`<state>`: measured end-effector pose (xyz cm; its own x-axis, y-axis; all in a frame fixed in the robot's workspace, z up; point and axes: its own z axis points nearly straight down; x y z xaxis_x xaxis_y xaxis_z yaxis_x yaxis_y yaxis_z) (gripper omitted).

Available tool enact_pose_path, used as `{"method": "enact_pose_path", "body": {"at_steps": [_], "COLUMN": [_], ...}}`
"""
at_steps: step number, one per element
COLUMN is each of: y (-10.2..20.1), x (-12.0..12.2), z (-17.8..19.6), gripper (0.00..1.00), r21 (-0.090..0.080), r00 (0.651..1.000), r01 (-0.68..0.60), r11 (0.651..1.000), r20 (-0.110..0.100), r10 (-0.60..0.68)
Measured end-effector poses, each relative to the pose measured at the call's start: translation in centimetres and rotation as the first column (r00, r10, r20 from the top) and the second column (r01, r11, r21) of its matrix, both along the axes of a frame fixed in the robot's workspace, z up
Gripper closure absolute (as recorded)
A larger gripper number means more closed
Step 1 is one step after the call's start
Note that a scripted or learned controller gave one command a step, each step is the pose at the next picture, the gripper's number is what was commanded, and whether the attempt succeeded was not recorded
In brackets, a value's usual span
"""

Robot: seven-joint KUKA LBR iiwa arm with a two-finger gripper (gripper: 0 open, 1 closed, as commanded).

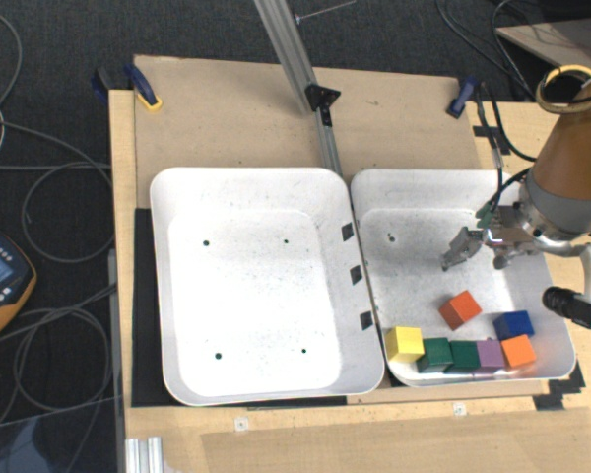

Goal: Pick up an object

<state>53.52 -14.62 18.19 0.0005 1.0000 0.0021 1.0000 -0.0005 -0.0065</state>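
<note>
Progress looks slight: nothing is lifted yet, as far as this view shows. The arm point(566, 180) reaches in from the right over the right bin point(414, 200), and the tool point(460, 251) hangs above that bin's bare floor, its dark grey tips pointing down and to the left. Whether those tips stand apart or together I cannot tell; they merge into one dark shape, and no block sits between them.

All the blocks lie nearer the camera than the tool. Closest is the red-orange block point(461, 308), alone on the bin floor, just below the tool and apart from it. Further down, along the near wall of the bin, a row runs from left to right: a yellow block point(407, 342), two green blocks point(450, 354) packed side by side, a purple block point(491, 353) and an orange block point(518, 350), with a blue block point(513, 324) just behind the orange one. The row is tightly crowded and pressed to the wall, which I judge would make a clean grip awkward there.

The left bin point(246, 294) lies well to the tool's left across the divide.

So the whole pick remains: bring the tool over a block, descend, close, and lift. The lone red-orange block seems the easiest choice, being both nearest and free on every side.
</note>
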Motion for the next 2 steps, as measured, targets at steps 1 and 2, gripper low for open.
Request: {"method": "enact_pose_path", "body": {"at_steps": [1,2], "y": [0.3,0.3], "x": [0.6,0.8], "z": [-4.6,-3.2], "gripper": [0.00,1.00], "r21": [0.000,0.000], "r00": [1.000,1.000], "r01": [-0.001,0.000], "r11": [1.000,1.000], "r20": [0.000,0.008], "r10": [0.001,0.000]}}
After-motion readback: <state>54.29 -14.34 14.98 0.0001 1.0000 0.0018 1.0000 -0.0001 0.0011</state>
